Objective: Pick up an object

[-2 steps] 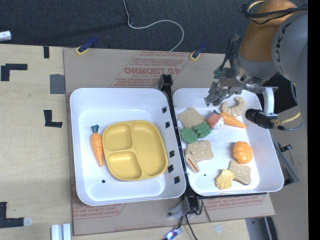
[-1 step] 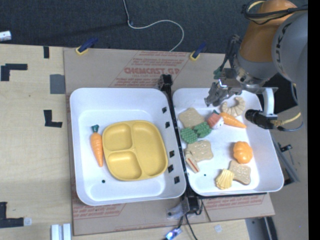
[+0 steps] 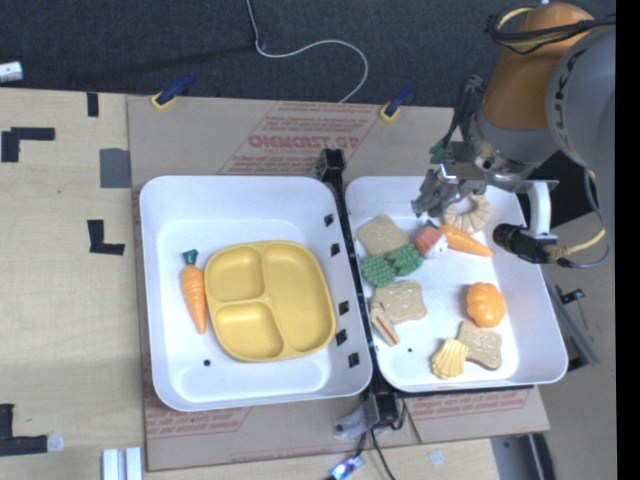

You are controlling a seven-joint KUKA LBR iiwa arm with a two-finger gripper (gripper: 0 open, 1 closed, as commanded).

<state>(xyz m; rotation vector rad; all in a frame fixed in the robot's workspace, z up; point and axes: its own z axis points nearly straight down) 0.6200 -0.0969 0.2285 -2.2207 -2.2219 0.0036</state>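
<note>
1. Nearest the camera, at the front of the right bin (image 3: 555,363), a ridged yellow chip (image 3: 450,359) and a tan toast slice (image 3: 483,346) are seen lying side by side, untouched.
2. An orange fruit (image 3: 484,304) is placed just behind them, and a second toast slice (image 3: 401,303) lies near the divider with a small bacon strip (image 3: 384,330) at its front edge.
3. In the left bin (image 3: 160,218), a yellow divided plate (image 3: 270,300) is set at the middle, and a toy carrot (image 3: 193,293) lies just beside its left edge, apart from it.
4. Farther back in the right bin, green lettuce (image 3: 392,264), a tan cracker (image 3: 380,235), a red-and-white piece (image 3: 430,239) and a second carrot (image 3: 466,240) are clustered close together.
5. At the back of that cluster the gripper (image 3: 437,200) is lowered over a pale scalloped item (image 3: 472,211). Whether its jaws are parted or closed cannot be told from this angle, and nothing is seen held between them.
6. The task is judged not yet done: no object is seen lifted, and all pieces appear to rest on the bin floors. A grasp and a lift are left to be made.
</note>
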